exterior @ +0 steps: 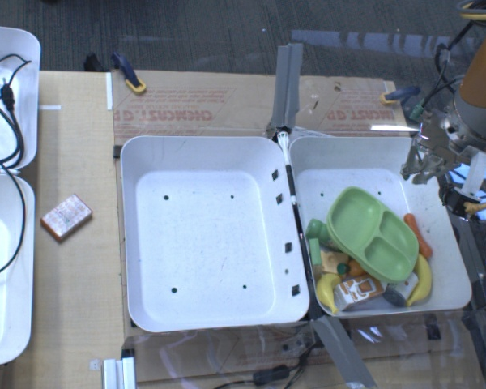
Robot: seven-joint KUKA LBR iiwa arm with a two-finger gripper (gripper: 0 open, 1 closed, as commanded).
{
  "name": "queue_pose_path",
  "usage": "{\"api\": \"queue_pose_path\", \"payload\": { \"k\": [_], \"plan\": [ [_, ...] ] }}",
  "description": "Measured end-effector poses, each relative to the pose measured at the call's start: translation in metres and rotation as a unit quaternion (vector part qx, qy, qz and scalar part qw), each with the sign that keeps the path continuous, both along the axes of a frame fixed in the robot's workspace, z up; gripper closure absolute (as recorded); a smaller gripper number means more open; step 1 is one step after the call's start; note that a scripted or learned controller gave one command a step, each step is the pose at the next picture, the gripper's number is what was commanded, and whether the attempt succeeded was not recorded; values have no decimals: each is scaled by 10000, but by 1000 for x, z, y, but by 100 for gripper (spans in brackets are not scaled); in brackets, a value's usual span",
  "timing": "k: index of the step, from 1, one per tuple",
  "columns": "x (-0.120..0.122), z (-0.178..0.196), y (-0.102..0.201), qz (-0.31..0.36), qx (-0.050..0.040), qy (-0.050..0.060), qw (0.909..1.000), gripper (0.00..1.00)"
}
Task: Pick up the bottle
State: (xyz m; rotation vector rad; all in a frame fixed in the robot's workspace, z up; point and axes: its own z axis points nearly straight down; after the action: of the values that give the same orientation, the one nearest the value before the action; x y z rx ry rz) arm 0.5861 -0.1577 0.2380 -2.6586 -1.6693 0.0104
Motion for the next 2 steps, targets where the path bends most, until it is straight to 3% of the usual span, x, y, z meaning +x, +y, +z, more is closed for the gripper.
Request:
{"api": "queue_pose_path", "payload": {
  "k": [1, 2],
  "plan": [
    [-56, -40, 36, 293, 9, 15, 9996, 100],
    [-56, -40, 36, 291, 9, 12, 9996, 0]
  ]
}}
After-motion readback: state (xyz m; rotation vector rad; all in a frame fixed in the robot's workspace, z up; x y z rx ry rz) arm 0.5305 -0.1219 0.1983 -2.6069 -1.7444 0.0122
